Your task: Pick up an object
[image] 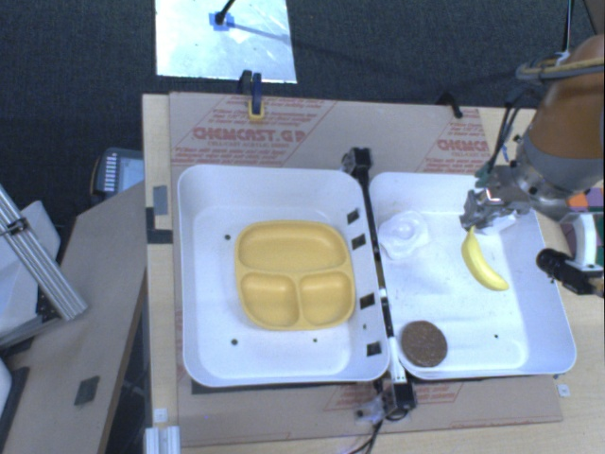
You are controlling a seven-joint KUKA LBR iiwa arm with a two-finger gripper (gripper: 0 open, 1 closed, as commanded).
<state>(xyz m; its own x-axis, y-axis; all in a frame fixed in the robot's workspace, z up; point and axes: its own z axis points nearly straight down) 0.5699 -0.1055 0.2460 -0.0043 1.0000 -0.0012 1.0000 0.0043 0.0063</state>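
The gripper (pixel 484 206) hangs over the far end of the banana (pixel 483 263) in the right bin (pixel 544 343) (likely its target); I cannot tell its state. Nothing is lifted.

Yellow banana (pixel 484 264) lying flat in the right bin (pixel 544 348), near a brown disc (pixel 424 343) and clear cup (pixel 403 234).
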